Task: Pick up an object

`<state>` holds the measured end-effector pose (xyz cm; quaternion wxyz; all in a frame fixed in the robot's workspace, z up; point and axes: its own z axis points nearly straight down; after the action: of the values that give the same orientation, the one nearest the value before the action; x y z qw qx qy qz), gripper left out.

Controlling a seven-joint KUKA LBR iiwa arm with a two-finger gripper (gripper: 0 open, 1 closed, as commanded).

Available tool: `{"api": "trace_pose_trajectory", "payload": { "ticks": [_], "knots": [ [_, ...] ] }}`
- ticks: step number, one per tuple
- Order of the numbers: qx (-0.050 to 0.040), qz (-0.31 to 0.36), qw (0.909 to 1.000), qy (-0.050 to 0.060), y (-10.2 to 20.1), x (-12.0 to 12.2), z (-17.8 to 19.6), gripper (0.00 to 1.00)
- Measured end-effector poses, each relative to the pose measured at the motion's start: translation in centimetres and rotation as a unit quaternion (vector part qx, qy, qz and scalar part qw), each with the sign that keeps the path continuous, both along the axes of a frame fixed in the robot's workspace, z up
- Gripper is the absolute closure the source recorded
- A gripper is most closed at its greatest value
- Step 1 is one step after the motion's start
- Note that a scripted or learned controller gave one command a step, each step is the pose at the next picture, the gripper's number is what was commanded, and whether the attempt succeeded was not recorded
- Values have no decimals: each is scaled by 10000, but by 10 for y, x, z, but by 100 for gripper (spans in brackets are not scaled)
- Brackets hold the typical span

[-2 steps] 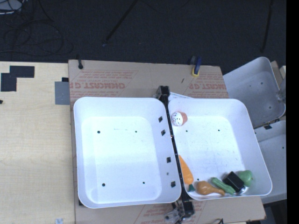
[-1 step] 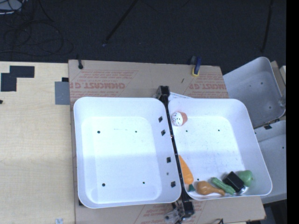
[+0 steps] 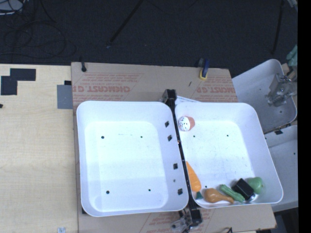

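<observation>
Several small objects lie in the right bin [image 3: 257, 130]. A round white and orange piece [image 3: 185, 124] rests at its far left corner. An orange carrot-like piece [image 3: 193, 177] lies along the left wall. Along the near edge are a tan-orange curved piece [image 3: 215, 195], a long green piece [image 3: 232, 193], a black block [image 3: 243, 189] and a green rounded piece [image 3: 255, 183], packed close together. My gripper [image 3: 278, 94] hangs off to the right of the right bin, outside its far right corner and above the grey arm body, well away from every object.
The left bin [image 3: 85, 130] sits beside the right one, with a black divider strip [image 3: 175, 144] between them. Both rest on a cardboard sheet [image 3: 126, 84]. A blue and yellow clamp [image 3: 204, 68] grips the sheet's far edge.
</observation>
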<state>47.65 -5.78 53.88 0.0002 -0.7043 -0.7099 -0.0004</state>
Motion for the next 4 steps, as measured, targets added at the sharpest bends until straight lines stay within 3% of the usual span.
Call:
{"api": "trace_pose_trajectory", "payload": {
  "ticks": [1,3,4],
  "knots": [
    [0,6,10000,21,79,0,-2,100],
    [-7,23,10000,38,295,-2,-19,100],
    [-29,-55,10000,40,245,4,-59,100]
  ]
}}
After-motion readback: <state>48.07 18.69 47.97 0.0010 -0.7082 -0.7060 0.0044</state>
